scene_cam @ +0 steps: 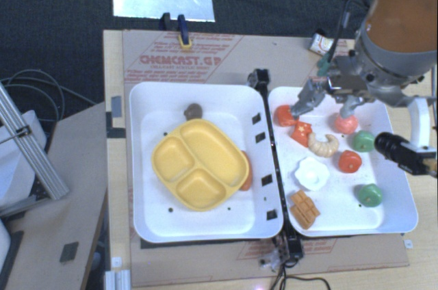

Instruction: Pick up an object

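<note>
Right now the arm (400, 15) hangs over the right bin (400, 210), and its gripper (327, 102) is spread wide, grasping nothing: one finger tip sits just above the red tomato (282, 116), the other just above the pink piece (345, 123). Between and below them lie a red pepper chunk (301, 133) and a croissant (324, 143). Further down sit another red tomato (350, 161), two green fruits (363, 141), a white cup (311, 175) and a waffle (304, 208). Over in the left bin (147, 213) rests a yellow divided tray (197, 164).
</note>
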Motion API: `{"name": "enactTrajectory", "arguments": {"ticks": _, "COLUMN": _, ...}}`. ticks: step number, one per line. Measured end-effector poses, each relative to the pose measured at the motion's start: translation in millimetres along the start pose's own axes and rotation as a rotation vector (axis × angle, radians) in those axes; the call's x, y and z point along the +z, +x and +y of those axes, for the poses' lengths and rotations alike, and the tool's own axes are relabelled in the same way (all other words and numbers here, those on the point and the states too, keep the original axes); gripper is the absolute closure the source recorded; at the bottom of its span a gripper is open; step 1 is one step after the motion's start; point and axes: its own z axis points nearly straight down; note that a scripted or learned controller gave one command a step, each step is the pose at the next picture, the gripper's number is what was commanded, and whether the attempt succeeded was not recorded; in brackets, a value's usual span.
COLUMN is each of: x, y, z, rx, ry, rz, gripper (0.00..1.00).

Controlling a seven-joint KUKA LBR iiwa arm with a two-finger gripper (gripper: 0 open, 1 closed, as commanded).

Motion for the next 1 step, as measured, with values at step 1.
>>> {"name": "enactTrajectory", "arguments": {"ticks": 1, "x": -13.5, "y": -4.5, "z": 1.0, "rx": 0.004, "ry": -0.007, "rz": -0.001, "gripper": 1.00}}
